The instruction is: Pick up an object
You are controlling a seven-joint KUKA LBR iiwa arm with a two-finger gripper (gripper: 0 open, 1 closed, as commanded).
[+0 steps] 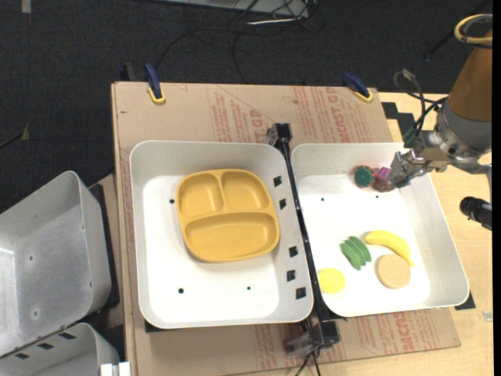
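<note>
Camera view from above is looking down on the table (203,104), where two shallow white bins are sitting side by side. From where I am standing, the arm (470,108) is reaching in from the right, its orange band showing above the grey wrist, and the claw (401,171) is hanging low over the far edge of the right bin (438,233). Just beside its tip, a small teal and purple object (371,177) is lying against the bin's back wall; it looks to be touching the claw, but I cannot tell whether the claw is spread, pressed together or pinching it, since the tip is too small and dark. Nearer to me in the same bin, a yellow banana (391,244) is curving just above a tan round piece (393,272), a green ridged piece (355,251) is lying just beside the banana, and a small yellow piece (330,280) is resting near the divider. The left bin (156,288) is carrying a yellow divided plate (228,215) lying flat, well apart from the claw.
</note>
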